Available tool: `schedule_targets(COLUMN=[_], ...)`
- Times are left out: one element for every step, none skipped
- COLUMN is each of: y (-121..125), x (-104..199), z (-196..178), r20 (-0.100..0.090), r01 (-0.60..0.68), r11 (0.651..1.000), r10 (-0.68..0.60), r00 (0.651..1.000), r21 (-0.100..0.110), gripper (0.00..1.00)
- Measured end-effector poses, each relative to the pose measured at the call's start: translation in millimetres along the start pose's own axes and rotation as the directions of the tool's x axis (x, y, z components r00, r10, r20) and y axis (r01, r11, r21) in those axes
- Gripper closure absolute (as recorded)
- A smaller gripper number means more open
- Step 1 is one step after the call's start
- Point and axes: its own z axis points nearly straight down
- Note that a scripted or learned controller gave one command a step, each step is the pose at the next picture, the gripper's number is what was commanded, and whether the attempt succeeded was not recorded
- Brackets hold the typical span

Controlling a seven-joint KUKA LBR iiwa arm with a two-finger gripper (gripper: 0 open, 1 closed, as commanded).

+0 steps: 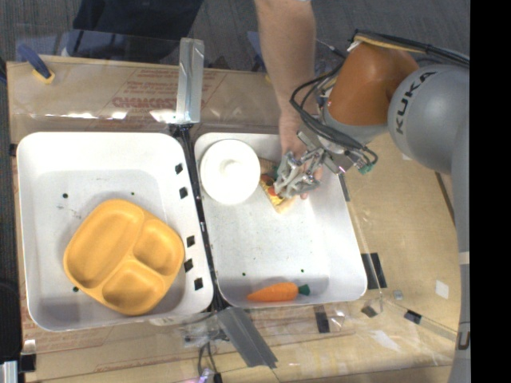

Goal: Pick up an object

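Reaching in from the right, the arm (423, 110) hangs over the far right corner of the right bin (271, 246); "KUKA" reads on its grey housing. A person's forearm (291, 62) comes down from the far edge to the same corner, hand just beside the gripper (294, 178).

Left bin (40, 214): a yellow divided tray (124, 254), tilted, well apart from the tool.

Right bin: a white round lid (230, 170) at the far left; a carrot (273, 293) against the near wall, long axis left-right, well apart from the gripper.

Small yellow-and-red piece (277, 199) sits directly under the fingertips, slightly near-left. Judged the closest target: a short straight drop, no sideways travel needed.

Finger state: cannot tell; cables and hand clutter the tip.

Mirrored red print on the cardboard (152, 90) beyond the bins, not readable.
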Motion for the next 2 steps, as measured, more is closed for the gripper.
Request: schedule_targets(y=[-3.2, 20.8], x=[-4.4, 27.4], z=[-104.9, -105.7], r20=[0.026, 0.011], r01=[0.095, 0.457], r11=[0.995, 0.889], r10=[-0.096, -0.457], r00=[0.995, 0.889], r21=[0.029, 0.022], gripper=[1.00, 1.00])
